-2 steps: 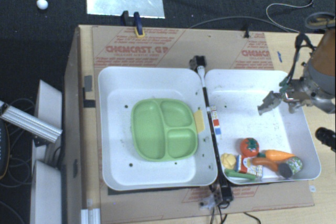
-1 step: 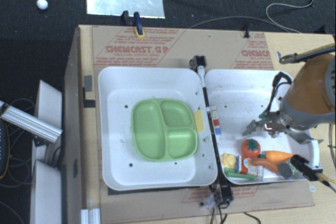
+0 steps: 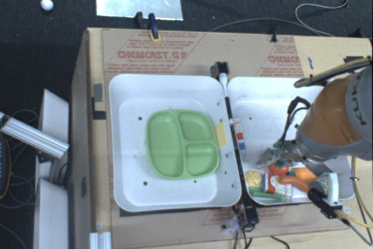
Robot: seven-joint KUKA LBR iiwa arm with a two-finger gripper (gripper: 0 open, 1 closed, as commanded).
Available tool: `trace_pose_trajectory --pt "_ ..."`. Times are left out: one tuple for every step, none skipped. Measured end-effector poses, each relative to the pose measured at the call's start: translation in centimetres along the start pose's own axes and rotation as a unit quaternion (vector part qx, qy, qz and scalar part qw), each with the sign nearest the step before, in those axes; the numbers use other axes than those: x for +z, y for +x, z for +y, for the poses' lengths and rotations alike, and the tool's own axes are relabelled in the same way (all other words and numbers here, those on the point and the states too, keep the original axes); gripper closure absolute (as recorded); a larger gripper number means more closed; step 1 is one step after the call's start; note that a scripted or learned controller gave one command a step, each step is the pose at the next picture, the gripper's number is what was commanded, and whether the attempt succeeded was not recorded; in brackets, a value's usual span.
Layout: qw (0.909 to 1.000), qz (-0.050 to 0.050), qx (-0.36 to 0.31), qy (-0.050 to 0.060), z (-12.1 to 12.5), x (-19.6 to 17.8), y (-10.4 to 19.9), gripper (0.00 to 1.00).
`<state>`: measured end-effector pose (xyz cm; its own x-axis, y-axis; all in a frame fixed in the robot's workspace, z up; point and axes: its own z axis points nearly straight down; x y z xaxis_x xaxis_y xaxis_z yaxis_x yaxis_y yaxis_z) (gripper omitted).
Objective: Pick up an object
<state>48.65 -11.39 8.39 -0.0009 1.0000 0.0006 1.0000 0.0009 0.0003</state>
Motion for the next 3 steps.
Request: trace_pose_trajectory --pt "1.0000 0.000 0.000 -0.002 0.2 -1.1 0.0 1.00" --pt "1.0000 0.000 -0.002 -0.002 0.1 -11.8 6.4 1.00" --pt "1.0000 0.000 -0.002 -0.001 0.1 -15.7 11.2 1.00"
